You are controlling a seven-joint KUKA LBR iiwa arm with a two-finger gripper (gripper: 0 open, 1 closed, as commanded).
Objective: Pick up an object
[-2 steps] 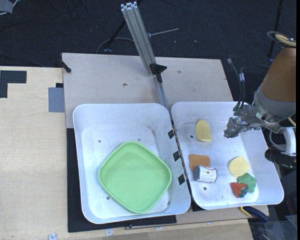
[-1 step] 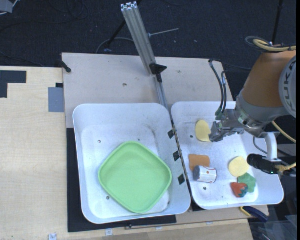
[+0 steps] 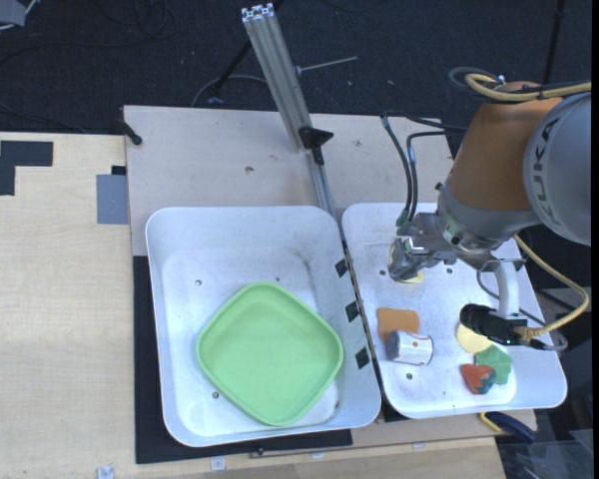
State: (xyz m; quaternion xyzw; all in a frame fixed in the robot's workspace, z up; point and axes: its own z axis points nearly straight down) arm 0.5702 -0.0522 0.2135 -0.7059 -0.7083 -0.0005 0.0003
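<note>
My gripper (image 3: 409, 264) hangs low over the back part of the right bin (image 3: 434, 392), right above a small pale yellow thing (image 3: 411, 276) that peeks out under it. Nearer the front lie an orange block (image 3: 397, 320) and a small white box with a red end (image 3: 409, 347). At the bin's right side sit a yellow piece (image 3: 469, 339) and a red and green toy (image 3: 485, 373). The left bin (image 3: 180, 257) holds a light green square plate (image 3: 270, 352).
A metal rail (image 3: 285, 73) rises at a slant behind the bins. The divider between the bins (image 3: 351, 297) carries black clips. The arm's orange and grey body (image 3: 519, 168) covers the right bin's back right corner.
</note>
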